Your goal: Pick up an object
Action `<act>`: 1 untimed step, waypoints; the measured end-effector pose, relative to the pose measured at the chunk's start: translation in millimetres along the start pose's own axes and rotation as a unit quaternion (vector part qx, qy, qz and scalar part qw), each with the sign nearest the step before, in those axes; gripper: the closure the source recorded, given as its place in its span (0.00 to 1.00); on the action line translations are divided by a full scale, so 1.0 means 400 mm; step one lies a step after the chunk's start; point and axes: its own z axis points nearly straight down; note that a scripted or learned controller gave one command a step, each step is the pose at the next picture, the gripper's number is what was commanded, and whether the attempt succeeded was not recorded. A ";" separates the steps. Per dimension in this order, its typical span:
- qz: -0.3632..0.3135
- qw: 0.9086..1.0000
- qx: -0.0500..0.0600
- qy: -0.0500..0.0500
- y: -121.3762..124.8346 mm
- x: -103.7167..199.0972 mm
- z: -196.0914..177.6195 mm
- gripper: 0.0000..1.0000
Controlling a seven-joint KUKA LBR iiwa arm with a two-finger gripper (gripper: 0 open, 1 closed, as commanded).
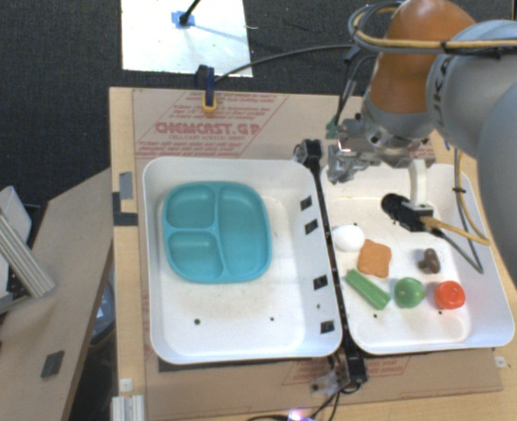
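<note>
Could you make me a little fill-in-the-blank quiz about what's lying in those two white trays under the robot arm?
1. The teal divided plate lies in the ____ bin.
2. The red ball sits right next to a ____ ball, at the right bin's near edge.
3. Between the orange piece and the bins' shared divider lies a ____ egg-shaped thing.
4. The long green piece lies just below the ____ piece.

Missing words: left; green; white; orange
</note>
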 end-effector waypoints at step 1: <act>-0.002 1.000 0.000 0.001 0.013 0.152 0.011 1.00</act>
